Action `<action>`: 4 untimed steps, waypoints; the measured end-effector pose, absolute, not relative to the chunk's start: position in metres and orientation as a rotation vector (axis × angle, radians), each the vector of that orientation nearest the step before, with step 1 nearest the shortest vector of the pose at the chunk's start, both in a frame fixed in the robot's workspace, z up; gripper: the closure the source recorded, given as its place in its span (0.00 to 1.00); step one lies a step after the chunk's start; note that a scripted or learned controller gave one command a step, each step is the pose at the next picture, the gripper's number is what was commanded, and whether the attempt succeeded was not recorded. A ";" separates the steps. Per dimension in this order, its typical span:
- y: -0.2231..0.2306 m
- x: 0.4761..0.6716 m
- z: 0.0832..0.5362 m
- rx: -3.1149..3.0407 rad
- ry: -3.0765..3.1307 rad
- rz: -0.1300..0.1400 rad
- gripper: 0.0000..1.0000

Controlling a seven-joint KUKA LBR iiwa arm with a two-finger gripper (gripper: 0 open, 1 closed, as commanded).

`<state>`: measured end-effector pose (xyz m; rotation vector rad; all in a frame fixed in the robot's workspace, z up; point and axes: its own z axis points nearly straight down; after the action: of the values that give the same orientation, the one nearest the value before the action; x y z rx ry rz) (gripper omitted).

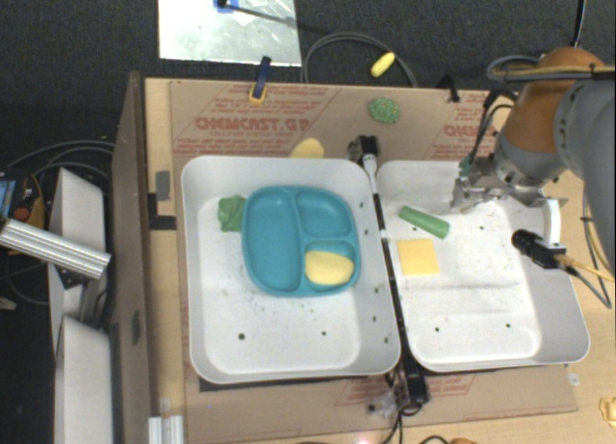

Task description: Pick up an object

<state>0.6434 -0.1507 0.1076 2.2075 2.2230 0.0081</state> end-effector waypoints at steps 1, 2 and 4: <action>-0.151 0.644 0.119 2.203 2.224 0.011 1.00; -0.151 0.644 0.118 2.202 2.224 0.010 0.00; -0.138 0.629 0.095 2.218 2.218 0.003 0.00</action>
<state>0.6294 -0.1384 0.0949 2.2185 2.2175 0.0034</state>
